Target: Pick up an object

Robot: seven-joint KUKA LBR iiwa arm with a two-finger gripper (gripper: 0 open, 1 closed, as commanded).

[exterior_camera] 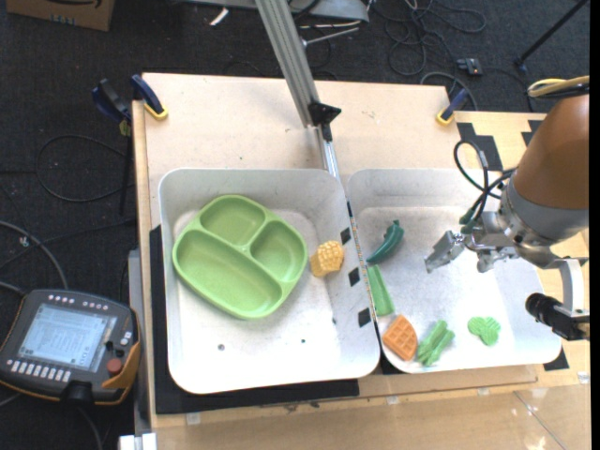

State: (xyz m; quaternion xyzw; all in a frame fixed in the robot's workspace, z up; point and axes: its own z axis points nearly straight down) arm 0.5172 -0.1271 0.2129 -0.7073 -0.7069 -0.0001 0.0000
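Lighting: bright, even, from overhead; no hard glare. White bins [253,368] read near blown-out, esp. right bin's far edge. Shadows: soft and short, a thin dark rim under the green plate [239,256] along its near edge; faint shade under the arm [553,181]. Floor beyond bench's far edge dim, cables low-contrast. Focus: fair overall, slightly soft; arm at right edge mildly blurred. Small toys lack fine detail. Resolution low, some compression noise.

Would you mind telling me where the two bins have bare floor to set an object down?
Left bin: free along the front, below the green divided plate and the yellow corn piece.

Right bin: free at the back, above the dark green pepper. Its front is crowded: orange waffle piece, green beans, small green piece.
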